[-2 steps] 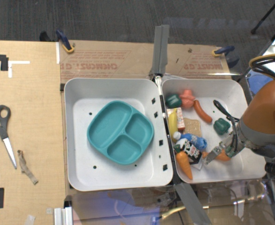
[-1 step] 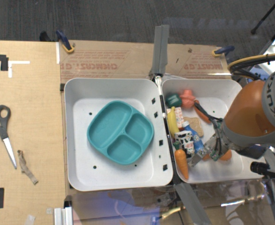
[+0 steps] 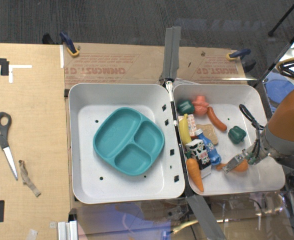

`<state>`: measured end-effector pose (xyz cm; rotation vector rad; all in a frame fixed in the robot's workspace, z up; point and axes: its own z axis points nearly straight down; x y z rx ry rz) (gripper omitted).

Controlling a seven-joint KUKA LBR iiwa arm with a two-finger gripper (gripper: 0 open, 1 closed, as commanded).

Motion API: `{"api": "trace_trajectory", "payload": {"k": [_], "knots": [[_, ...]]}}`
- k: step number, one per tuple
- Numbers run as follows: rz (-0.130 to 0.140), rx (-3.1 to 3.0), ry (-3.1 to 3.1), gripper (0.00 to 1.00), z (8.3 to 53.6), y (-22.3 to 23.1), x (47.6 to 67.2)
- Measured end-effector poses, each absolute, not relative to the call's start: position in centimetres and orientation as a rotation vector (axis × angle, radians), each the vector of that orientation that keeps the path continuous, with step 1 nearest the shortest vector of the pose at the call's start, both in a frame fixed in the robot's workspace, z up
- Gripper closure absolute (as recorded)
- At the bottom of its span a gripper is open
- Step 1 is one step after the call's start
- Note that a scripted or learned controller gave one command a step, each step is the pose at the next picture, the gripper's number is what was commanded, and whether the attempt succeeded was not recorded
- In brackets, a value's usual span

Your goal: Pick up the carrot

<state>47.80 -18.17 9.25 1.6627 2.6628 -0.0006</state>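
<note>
**Carrot at the right bin's near-left corner, gripper off to its right**

I see the carrot lying along the right bin's left wall, well to the left of my gripper. I cannot tell whether the fingers are parted or closed. Between them sit a black-and-white carton and a blue piece; an orange item lies right at the fingertips. Beyond the gripper are a green block, a sausage and a banana. The left bin holds a teal divided plate. Scissors rest on the wooden bench.
</note>
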Motion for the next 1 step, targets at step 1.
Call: {"api": "trace_trajectory", "payload": {"k": [1], "knots": [[-0.001, 1.657, 2.666, 1.00, 10.16, -18.09, 47.89]]}}
